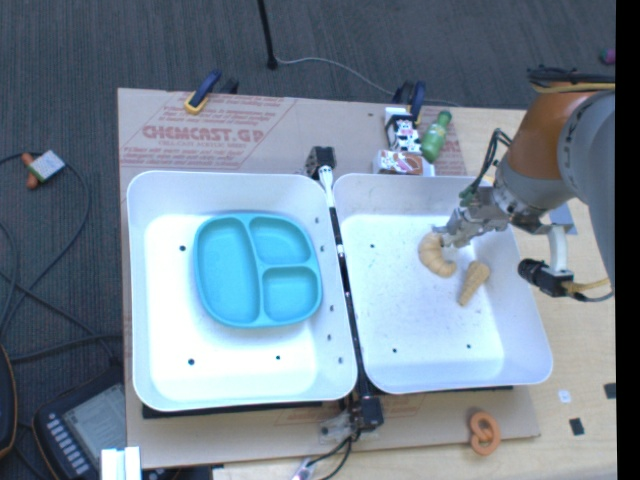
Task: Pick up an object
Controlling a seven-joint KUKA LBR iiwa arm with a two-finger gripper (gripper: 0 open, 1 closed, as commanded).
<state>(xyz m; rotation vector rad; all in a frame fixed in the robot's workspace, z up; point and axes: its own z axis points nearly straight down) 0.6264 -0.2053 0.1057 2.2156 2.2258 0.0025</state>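
Jaws: state can't be told; gripper (462,226) is seen from above and its tip merges w/ the object under it. No thing visibly between them, so no hold claimed.

Gripper: low over right bin (520,368), nr its far-right corner, arm (560,148) reaching in over the right rim. Tip sits at or on the far end of the croissant. Judgement: placed for a top-down grab at that piece, since it lies nearest the arm's entry side.

Item 1, croissant (436,256): tan, curved pastry toy, flat on bin floor, upper right part of right bin, directly under/beside gripper tip. Likely pick target.

Item 2, cone (473,282): tan, tapered, lying on its side just beside the croissant, toward the right rim, pointed end toward the near edge. Close enough that a spread grip could nudge it; risk noted.

Item 3, blue tray (258,270): three compartments, centred on floor of left bin (140,298). Well apart from gripper. Flat & wide, so prob. a poor grasp candidate.

Bench extras: green bottle (434,136) & small printed box (402,158) on cardboard beyond the right bin's far edge; blue clamps at far edge; orange ring (484,432) at near edge, outside the bins. Not reachable targets, in my reading.

Status est.: approach/contact stage; lift not yet done, both pastry pieces on bin floor.
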